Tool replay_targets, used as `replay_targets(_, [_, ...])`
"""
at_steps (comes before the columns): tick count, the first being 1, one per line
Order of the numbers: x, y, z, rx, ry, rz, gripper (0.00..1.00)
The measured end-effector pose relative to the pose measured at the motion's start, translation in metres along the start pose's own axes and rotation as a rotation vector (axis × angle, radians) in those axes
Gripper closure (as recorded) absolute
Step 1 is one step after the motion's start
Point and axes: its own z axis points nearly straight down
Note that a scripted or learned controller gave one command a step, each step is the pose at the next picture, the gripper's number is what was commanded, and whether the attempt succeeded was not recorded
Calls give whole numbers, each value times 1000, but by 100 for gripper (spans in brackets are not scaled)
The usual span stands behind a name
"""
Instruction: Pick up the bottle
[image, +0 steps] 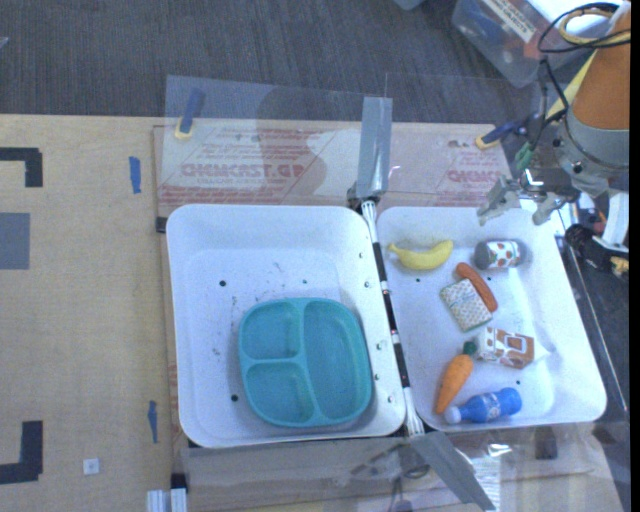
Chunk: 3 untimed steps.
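Camera view looks down at a slant on two shallow white bins set side by side on a pale wooden bench. The left white bin (200, 250) holds a teal plastic tray with three compartments (303, 363), lying flat toward its near right corner. The right white bin (575, 330) holds several small items. A yellow toy banana (421, 254) lies near its far left corner, and a grey and red can lying on its side (500, 254) sits to the right of it. Just below these, an orange-red toy sausage (477, 285) rests against a tan square waffle-patterned cracker (465, 305). Nearer the front, a small white and orange carton (506, 347) lies beside an orange toy carrot with a green top (455, 381). The small blue plastic bottle with a white cap (487, 406) lies on its side at the near edge of the right bin, just below the carrot's tip, its cap pointing left. The two-finger metal gripper (522, 198) hangs over the far edge of the right bin, above the can and well apart from the bottle; its fingers are spread apart and nothing lies between them. The grey arm with its orange band (605, 80) reaches in from the upper right
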Motion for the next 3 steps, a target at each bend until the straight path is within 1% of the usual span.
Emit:
replay_targets(1, [5, -20, 151, -3, 0, 303, 0])
replay_targets(2, [16, -80, 152, -7, 1, 199, 0])
replay_targets(3, [13, -79, 142, -12, 0, 205, 100])
